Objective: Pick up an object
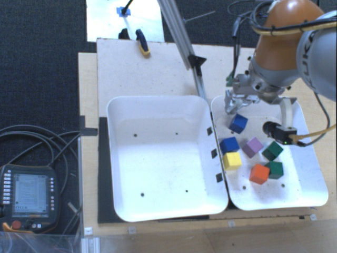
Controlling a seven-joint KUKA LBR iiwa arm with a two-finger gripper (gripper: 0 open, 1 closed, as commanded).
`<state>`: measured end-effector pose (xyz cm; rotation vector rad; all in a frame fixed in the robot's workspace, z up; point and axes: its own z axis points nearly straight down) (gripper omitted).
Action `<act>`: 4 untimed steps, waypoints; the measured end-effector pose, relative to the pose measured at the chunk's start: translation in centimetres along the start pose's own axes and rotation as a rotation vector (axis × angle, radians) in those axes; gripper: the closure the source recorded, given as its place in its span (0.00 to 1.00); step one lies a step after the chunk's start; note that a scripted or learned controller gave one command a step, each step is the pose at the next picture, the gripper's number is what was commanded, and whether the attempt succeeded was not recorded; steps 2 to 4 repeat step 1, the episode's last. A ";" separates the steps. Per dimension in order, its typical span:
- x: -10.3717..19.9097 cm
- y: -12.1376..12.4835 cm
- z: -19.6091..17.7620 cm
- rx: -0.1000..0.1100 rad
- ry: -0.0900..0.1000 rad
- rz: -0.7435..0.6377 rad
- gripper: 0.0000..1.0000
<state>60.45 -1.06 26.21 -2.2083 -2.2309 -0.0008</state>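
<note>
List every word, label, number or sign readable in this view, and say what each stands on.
"KU": pale letters, cut off by the frame edge, on the grey arm.
Teach pendant: its screen and button markings are too small and blurred to read.
Coloured blocks in the right bin: no lettering visible.

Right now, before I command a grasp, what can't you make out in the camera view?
- Gripper: fingers too small and blurred to tell their state.
- Gap between gripper and the upper blue cube: unclear from this slanted view.
- Right bin: far wall hidden behind the arm.
</note>
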 end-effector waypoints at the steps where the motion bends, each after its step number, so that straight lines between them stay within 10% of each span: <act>1: 5.1 -0.1 0.9 -0.002 0.000 -0.001 1.00; 4: 5.1 -0.1 0.9 -0.002 0.000 -0.001 1.00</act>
